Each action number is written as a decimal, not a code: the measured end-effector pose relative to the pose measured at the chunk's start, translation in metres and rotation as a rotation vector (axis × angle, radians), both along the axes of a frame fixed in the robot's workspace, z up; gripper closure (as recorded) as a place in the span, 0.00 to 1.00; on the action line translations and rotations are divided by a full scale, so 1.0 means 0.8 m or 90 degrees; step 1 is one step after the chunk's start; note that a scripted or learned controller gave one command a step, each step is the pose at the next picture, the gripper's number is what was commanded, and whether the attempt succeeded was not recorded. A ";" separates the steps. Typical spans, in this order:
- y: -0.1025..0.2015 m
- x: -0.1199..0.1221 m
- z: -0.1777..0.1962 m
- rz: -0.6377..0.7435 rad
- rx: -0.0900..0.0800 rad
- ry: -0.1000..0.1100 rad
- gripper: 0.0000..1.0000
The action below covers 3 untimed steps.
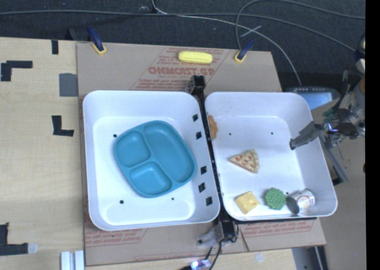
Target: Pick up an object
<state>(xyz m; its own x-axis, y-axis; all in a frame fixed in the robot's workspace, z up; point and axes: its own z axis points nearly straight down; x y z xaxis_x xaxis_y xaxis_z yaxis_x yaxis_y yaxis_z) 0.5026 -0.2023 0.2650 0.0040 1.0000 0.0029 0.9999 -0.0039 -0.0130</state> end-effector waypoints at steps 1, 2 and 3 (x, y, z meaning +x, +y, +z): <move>0.001 0.003 0.008 0.003 -0.002 -0.008 0.00; -0.004 -0.003 -0.070 0.002 -0.001 -0.004 0.00; 0.004 0.001 -0.148 0.003 -0.001 -0.004 0.00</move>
<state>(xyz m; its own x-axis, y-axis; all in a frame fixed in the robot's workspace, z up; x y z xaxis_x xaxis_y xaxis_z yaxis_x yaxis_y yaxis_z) 0.5031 -0.1988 0.1468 -0.0009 1.0000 0.0018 1.0000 0.0009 -0.0064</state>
